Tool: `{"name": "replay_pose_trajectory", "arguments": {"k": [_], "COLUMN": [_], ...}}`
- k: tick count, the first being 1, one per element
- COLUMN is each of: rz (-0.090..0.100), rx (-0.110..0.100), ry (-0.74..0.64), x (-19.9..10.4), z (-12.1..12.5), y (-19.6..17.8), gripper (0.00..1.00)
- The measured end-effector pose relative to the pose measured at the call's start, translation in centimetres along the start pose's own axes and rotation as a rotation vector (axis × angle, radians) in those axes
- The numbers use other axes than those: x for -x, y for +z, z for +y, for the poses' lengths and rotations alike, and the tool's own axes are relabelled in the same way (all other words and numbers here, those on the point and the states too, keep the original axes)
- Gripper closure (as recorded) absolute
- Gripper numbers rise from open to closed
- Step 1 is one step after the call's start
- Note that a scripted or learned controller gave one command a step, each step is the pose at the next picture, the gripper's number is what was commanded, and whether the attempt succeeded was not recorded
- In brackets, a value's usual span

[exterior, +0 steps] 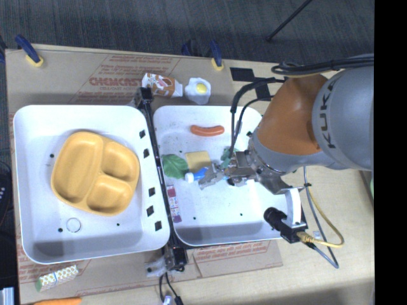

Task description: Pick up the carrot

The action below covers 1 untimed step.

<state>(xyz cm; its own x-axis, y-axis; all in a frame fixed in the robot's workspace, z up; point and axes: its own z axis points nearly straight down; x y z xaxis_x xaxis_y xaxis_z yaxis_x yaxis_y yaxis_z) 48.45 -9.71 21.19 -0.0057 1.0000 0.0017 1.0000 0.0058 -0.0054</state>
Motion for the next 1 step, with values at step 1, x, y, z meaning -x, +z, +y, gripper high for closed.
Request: {"name": "replay_pose_trajectory", "arguments": {"k": [1], "rz": [-0.002], "rx": [0.002], "ry": [-0.091], "x": [-0.19], "z": [6.09], "y": [3.44], "gripper": [0.0]}}
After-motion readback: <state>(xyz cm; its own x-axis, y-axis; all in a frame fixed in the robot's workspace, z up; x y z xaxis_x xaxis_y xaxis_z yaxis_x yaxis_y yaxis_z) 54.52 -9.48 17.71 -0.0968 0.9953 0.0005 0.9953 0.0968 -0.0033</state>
